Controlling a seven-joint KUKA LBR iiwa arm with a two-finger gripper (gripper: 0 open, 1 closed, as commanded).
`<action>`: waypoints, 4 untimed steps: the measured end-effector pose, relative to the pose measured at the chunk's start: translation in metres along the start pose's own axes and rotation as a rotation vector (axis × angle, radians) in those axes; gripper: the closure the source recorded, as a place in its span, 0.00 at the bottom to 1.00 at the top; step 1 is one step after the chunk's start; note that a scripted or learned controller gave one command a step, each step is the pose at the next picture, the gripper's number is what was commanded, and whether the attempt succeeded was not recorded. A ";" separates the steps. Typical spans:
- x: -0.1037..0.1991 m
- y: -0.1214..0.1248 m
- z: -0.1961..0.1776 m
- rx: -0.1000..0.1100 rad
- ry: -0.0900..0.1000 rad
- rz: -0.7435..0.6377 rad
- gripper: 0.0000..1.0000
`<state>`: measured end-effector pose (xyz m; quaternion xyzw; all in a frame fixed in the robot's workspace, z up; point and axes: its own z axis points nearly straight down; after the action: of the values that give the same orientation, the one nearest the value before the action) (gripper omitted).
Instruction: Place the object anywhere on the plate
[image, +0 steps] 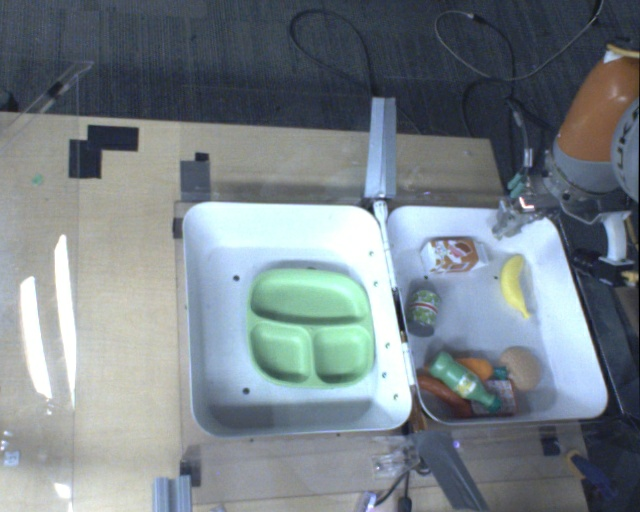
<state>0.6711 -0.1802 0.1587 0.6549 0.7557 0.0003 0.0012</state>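
A green three-compartment plate (308, 325) lies in the left bin (210, 300) with nothing on it. The right bin (570, 330) holds a yellow banana (514, 286), a white packet with an orange label (453, 254), a small green can (424, 310), a green bottle (464, 380), orange carrot-like pieces (440, 390) and a brown round item (520, 368). My gripper (512, 215) hangs over the right bin's back right corner, above the banana and apart from it. I see nothing between its fingers.
A grey metal divider post (381, 150) stands between the bins at the back. Black cables (480, 40) run over the dark floor behind the bench. The arm's orange band (600, 90) is at the upper right.
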 end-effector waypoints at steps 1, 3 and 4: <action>0.018 -0.005 -0.031 -0.001 0.000 0.169 1.00; 0.023 0.002 0.016 0.003 0.002 0.267 1.00; 0.024 0.005 0.008 0.002 0.001 0.260 1.00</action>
<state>0.6723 -0.1556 0.1509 0.7474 0.6644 0.0000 0.0003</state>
